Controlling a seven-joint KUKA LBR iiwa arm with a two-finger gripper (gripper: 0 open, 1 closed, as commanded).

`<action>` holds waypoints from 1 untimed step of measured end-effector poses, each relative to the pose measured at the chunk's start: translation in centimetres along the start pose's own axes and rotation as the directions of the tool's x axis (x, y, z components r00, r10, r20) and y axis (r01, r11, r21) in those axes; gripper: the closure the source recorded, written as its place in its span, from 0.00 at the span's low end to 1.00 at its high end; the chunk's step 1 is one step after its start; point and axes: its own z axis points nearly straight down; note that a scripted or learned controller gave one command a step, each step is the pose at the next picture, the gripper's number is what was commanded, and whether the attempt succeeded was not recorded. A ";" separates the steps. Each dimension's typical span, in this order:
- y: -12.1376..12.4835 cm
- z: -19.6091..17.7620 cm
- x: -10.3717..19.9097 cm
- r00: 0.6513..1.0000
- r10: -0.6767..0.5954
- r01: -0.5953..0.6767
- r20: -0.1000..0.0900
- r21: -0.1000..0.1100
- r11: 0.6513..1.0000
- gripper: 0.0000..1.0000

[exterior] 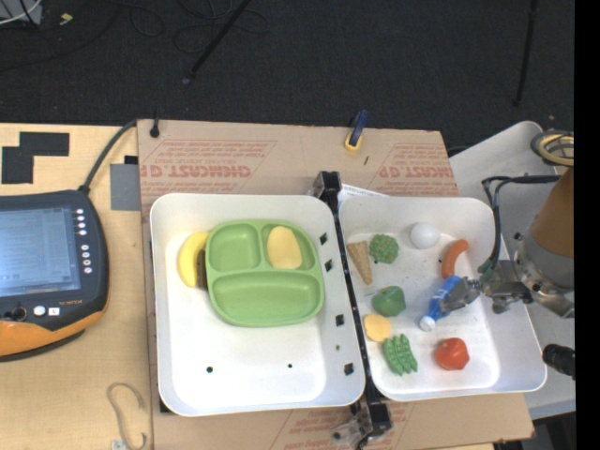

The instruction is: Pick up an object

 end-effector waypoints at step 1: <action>-1.0 5.6 -0.1 1.000 0.001 -0.001 0.000 0.000 1.000 0.00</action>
